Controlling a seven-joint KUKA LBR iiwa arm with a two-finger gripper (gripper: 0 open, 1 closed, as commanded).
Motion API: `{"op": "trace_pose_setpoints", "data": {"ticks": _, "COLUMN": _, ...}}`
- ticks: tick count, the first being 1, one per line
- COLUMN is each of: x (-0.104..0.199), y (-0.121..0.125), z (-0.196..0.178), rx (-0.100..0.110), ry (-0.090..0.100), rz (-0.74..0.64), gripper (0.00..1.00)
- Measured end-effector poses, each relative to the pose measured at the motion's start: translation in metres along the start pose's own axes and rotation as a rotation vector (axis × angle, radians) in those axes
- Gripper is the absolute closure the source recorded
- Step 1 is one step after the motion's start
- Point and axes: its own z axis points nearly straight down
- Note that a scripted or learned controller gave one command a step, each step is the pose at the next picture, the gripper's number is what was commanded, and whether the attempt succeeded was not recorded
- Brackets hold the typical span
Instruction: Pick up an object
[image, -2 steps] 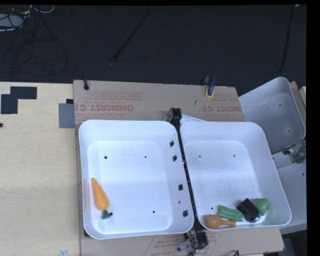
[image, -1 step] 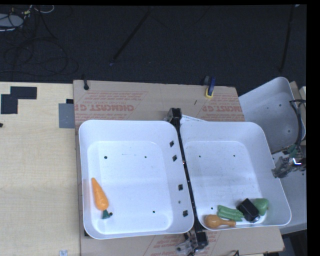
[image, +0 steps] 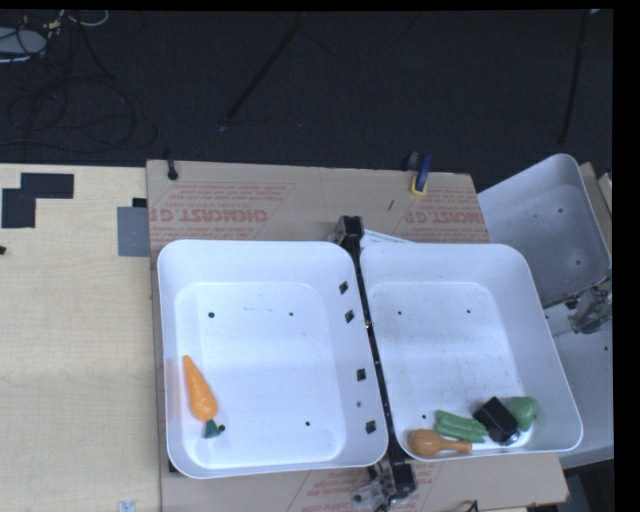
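Note:
An orange carrot (image: 199, 390) with a small green top lies near the front left corner of the left bin (image: 255, 265). In the right bin (image: 455, 262), along its front edge, several small items sit together: an orange pear-shaped piece (image: 437, 443), a green pod-like piece (image: 459, 427), a black block (image: 496, 419) and a green rounded piece (image: 522, 409). The black block rests partly on the green items.
The bins stand on a cardboard sheet (image: 300, 200) on a light wooden bench (image: 70, 320). A grey metal plate (image: 545, 215) lies to the right of the right bin. A black clip strip (image: 362, 340) joins the two bins.

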Motion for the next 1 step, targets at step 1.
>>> {"op": "trace_pose_setpoints", "data": {"ticks": 1, "x": 0.0011, "y": -0.0003, "z": 0.0352, "rx": 0.007, "ry": 0.003, "rz": 0.001, "gripper": 1.0}}
